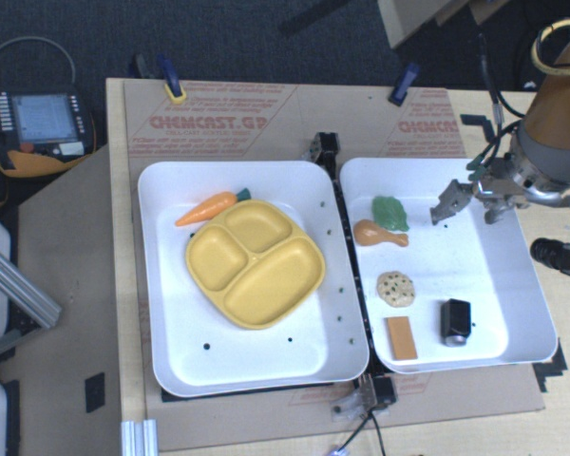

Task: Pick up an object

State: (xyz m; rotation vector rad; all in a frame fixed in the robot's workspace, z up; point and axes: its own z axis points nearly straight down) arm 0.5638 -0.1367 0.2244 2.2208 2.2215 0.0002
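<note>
1. The arm enters at the right edge, its orange band above the wrist cut off by the frame, and the gripper hangs over the upper right part of the right bin.
2. Its two fingers splay wide apart, with nothing between them.
3. Nearest the camera in the right bin lie a tan rectangular block and a small black object, too dark to name further.
4. Behind them sits a round speckled cookie, then a toy drumstick touching a green leafy toy, near the open fingers but apart from them.
5. The left bin holds a yellow divided plate, with a toy carrot at its far edge; the carrot's green top is partly hidden.
</note>
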